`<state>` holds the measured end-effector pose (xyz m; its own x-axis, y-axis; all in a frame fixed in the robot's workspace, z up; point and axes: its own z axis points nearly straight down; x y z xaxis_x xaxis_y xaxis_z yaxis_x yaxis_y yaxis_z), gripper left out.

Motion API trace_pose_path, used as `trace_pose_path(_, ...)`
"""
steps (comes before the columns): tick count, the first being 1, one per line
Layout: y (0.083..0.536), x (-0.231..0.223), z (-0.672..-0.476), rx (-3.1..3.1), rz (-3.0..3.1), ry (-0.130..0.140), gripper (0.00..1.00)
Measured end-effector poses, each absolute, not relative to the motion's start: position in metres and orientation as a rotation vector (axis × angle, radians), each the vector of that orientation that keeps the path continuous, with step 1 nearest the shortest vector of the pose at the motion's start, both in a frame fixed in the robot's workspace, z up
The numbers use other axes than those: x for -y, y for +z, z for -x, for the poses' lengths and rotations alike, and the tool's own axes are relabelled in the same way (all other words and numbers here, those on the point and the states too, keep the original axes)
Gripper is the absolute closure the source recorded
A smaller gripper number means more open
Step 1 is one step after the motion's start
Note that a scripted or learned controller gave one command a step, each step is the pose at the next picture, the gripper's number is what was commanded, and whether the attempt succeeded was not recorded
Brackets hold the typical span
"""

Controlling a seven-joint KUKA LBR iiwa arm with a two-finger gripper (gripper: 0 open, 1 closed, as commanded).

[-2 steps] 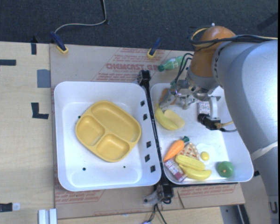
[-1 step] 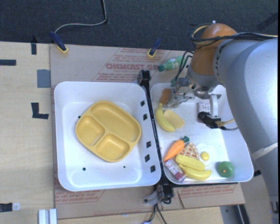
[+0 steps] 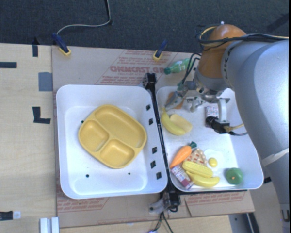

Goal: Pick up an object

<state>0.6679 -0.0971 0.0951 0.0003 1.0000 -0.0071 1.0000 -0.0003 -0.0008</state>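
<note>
Reaching into the right bin (image 3: pixel 247 159) from its far right corner, the arm has its hand (image 3: pixel 186 100) low over the far left part of that bin, just beyond a pale yellow lemon-like piece (image 3: pixel 176 124). This looks like the approach step of a pick, with nothing yet lifted. Whether the hand is spread or closed cannot be told, since the wrist hardware crowds that spot, and a small orange-brown item (image 3: pixel 172 99) beside it may or may not be in its reach. Other candidates lie toward the near edge: a carrot (image 3: pixel 181 155), a banana (image 3: pixel 200 174) and a green pepper (image 3: pixel 234 175). The left bin (image 3: pixel 70 178) carries a yellow divided tray (image 3: pixel 112 136). Next, the hand needs to settle squarely over one item, descend and close.
</note>
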Motion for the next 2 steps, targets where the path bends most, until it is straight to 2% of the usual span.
trace_pose_path(1,0.1046,0.0966,-0.6678,-2.22,-2.219,-0.009,1.0)
trace_pose_path(2,0.1043,0.0967,-0.6677,-2.22,-2.219,-0.01,0.0)
